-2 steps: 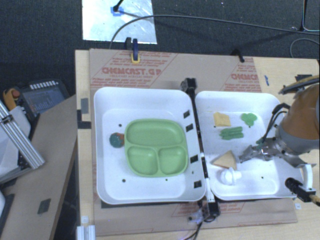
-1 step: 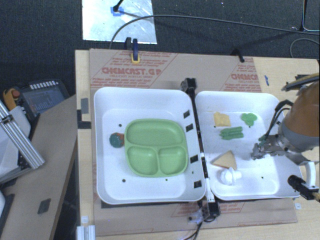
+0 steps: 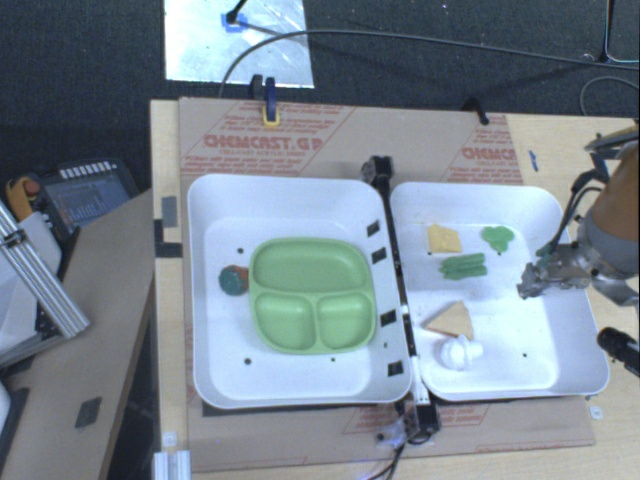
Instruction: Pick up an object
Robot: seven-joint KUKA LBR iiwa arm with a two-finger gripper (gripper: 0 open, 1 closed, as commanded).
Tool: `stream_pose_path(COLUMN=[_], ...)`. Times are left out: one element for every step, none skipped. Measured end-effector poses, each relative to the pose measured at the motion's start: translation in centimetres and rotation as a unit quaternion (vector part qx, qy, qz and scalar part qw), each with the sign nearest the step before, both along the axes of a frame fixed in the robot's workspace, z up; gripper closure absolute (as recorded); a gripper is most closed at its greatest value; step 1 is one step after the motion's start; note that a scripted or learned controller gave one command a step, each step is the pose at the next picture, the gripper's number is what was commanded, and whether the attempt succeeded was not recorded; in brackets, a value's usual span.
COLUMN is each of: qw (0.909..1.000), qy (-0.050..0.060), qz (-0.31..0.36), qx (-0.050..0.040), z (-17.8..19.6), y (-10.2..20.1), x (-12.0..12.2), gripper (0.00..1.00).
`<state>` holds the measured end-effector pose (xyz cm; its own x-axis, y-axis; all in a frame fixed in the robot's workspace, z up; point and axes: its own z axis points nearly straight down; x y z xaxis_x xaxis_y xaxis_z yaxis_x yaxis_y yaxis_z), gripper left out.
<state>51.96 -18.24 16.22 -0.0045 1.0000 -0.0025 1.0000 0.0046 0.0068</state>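
Five small items (image 3: 462, 265) lie beside claw (image 3: 530, 286).

Bright, even light; slightly soft focus

- The two bins (image 3: 300, 193) are white.
- The divided plate (image 3: 310, 293) is pale green.
- The small round object (image 3: 234, 280) is teal and brown.
- The square piece (image 3: 444, 238) is yellow.
- The bean cluster (image 3: 463, 265) is green.
- The wedge (image 3: 450, 320) is tan.

Lab: robot bench (image 3: 330, 128), teach pendant (image 3: 85, 196)
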Motion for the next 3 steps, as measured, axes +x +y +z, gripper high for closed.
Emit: stream_pose_path(qw=[1.0000,1.0000,1.0000], qy=[0.000,0.001,0.002], qz=[0.001,0.000,0.002], qx=[0.0002,0.0005,0.0018], z=[5.6,8.1,6.8], y=[1.0,1.0,6.2], x=[0.1,0.2,0.6], gripper=[1.00,1.00,1.00])
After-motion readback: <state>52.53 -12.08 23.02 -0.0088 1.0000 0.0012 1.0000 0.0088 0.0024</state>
